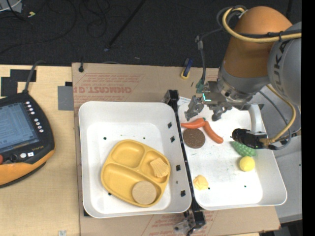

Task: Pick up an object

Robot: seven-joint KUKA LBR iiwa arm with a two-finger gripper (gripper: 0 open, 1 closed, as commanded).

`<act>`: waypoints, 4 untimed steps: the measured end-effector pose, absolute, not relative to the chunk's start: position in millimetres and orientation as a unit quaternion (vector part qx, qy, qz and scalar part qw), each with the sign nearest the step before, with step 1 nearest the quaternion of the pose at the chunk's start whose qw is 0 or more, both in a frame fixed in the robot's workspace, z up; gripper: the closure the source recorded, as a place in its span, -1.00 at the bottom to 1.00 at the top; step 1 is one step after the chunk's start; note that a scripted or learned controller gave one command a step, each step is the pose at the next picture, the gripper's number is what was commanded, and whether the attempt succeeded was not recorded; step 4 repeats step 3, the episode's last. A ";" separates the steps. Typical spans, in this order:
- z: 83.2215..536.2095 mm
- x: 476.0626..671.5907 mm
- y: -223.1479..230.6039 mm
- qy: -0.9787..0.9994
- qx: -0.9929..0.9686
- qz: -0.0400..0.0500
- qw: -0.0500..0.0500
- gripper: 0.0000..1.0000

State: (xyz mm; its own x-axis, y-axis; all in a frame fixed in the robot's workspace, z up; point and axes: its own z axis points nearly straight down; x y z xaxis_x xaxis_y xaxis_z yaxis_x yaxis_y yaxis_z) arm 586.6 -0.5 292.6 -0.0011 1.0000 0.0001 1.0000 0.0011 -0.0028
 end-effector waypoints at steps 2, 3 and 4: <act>477.5 496.5 79.0 -0.708 -0.707 -0.007 -0.005 -1.00; 477.5 495.6 82.7 -0.712 -0.703 0.003 0.001 1.00; 477.5 495.6 82.7 -0.712 -0.703 0.003 0.001 1.00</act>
